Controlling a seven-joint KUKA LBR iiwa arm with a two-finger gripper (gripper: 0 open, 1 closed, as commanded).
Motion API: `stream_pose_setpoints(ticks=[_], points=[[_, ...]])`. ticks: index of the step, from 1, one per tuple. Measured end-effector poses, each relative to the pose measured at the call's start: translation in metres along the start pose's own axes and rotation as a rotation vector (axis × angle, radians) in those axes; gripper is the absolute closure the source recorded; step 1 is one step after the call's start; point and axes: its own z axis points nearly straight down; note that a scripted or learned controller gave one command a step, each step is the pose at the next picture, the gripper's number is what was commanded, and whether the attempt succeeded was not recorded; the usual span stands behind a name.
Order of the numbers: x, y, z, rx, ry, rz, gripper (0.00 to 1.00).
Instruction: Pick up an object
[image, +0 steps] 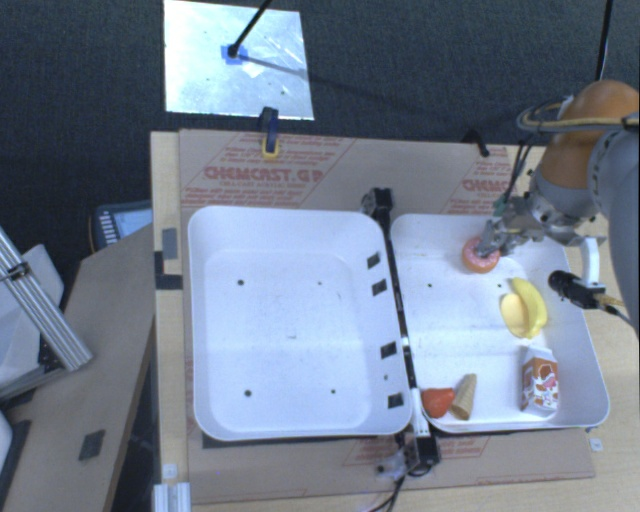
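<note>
Silver sheet (238, 60) w/ blue tape, yellow clamp (270, 140), cardboard base (300, 165), alu rail (40, 315)

A single fixed camera is looking down at a slant from above the desk (300, 160). It is sitting far enough back that both white bins, the left bin (290, 330) and the right bin (450, 300), are fitting in frame side by side. The arm (590, 150) is entering from the right edge.
</note>
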Motion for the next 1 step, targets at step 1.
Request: stream_pose_setpoints(ticks=[1], points=[[0.0003,-0.0001,0.0007,0.001,0.000,-0.002,0.00]])
